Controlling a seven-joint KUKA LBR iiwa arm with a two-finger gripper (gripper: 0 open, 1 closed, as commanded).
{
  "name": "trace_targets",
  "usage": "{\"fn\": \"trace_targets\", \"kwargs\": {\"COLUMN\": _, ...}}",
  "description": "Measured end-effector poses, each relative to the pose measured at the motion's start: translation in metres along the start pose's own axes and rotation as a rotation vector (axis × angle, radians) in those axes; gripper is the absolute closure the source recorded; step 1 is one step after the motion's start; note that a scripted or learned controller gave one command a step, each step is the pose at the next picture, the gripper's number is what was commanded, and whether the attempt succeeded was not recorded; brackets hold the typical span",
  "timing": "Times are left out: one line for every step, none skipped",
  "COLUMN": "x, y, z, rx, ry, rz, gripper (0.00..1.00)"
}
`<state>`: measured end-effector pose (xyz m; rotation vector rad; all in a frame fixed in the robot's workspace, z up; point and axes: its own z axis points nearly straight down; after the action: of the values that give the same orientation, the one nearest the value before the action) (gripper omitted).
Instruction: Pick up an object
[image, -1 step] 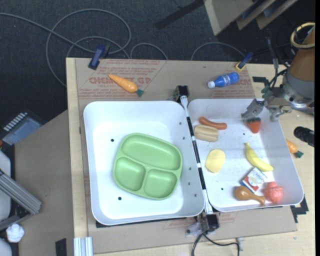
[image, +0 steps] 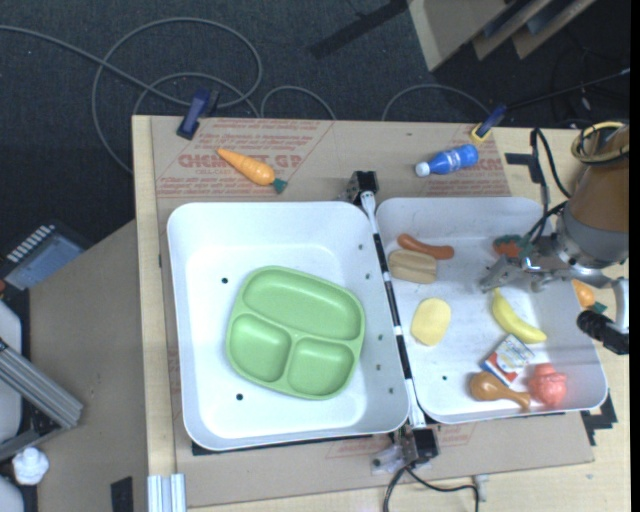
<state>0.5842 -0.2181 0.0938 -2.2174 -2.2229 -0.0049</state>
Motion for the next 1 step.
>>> {"fn": "trace_targets", "kwargs": {"x": 0.0329, "y": -0.0357, "z": 0.0097, "rx": 0.003, "ry": -0.002, "rz": 0.002, "gripper": 0.00}}
